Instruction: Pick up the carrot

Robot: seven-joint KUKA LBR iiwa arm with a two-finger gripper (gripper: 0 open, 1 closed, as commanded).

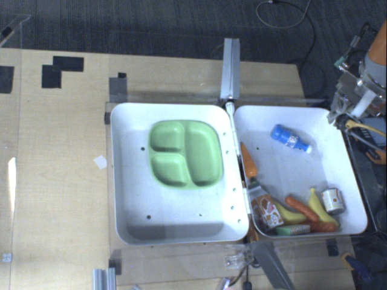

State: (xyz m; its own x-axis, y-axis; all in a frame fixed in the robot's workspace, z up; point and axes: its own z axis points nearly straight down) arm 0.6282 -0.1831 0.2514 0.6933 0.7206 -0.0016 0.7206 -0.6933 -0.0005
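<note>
Carrot (247, 161) half tucked under the right bin's (338, 162) left wall

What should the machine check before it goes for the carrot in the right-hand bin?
1. Carrot located: ok. The carrot lies along the left wall of the right bin.
2. Room around the carrot: not ok. It lies tight against the wall, and its lower end is near the snack packet.
3. Tool position: not ok. The tool sits at the bin's upper right corner, far from the carrot.
4. Path across the bin: ok. The blue bottle lies between them but low and flat.
5. Tool fingers ready: cannot tell.
6. Lookalikes: not ok. An orange item near the banana could be mistaken for the carrot.
</note>
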